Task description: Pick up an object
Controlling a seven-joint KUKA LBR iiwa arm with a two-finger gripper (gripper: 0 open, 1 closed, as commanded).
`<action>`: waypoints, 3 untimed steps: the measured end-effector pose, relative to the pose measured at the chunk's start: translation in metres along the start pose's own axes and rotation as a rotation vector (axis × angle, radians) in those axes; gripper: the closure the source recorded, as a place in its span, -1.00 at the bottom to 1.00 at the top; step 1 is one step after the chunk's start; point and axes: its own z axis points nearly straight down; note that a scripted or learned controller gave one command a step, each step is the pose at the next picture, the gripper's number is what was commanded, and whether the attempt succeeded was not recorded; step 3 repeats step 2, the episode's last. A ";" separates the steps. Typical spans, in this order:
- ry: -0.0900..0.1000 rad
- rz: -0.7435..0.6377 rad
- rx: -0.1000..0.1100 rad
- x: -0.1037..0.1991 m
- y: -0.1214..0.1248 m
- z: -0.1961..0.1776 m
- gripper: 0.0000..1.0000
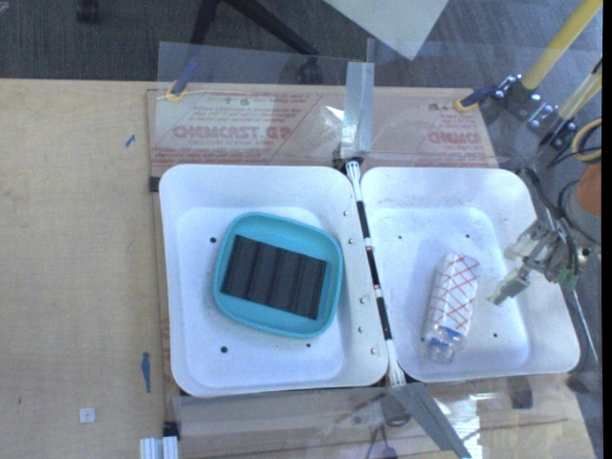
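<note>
A clear plastic bottle [451, 304] with a red criss-cross label lies in the right bin [411, 204], its cap end toward the front. A teal lidded tray [277, 273] with a black ribbed top rests in the left bin [191, 208]. My gripper [516, 271] hangs over the right side of the right bin, a little to the right of the bottle and apart from it. Its two pale fingers [506, 292] are spread open with nothing between them.
A metal divider post [358, 113] stands at the back between the bins. Behind them lie clear sheets with red lettering [229, 127]. Yellow-handled tooling and cables [555, 55] crowd the right rear. Bare wooden bench [67, 256] stretches to the left.
</note>
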 end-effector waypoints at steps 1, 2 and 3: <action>-0.005 -0.048 -0.003 -0.036 0.095 0.050 -1.00; -0.002 -0.186 -0.003 0.053 0.082 0.049 -1.00; -0.002 -0.186 -0.003 0.053 0.082 0.049 -1.00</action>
